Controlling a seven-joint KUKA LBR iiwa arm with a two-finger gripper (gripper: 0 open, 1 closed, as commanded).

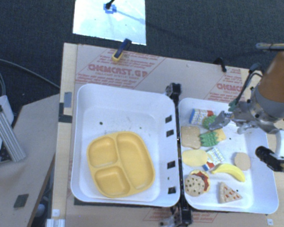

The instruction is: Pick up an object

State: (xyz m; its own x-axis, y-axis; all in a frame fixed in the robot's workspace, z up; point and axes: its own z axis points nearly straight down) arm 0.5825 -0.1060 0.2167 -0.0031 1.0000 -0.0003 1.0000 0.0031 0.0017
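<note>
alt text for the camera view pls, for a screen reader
The arm's gripper hovers low over the right bin, above a green toy among play food: banana, pizza slice, cookie. The left bin holds a yellow divided tray.

You're looking at toy food lying loose in the right white bin: a yellow plastic banana lying flat beside a pizza slice, a round chocolate-chip cookie, a pale yellow chip-like piece, a green leafy piece and a small blue-and-white carton near the far wall.
</note>
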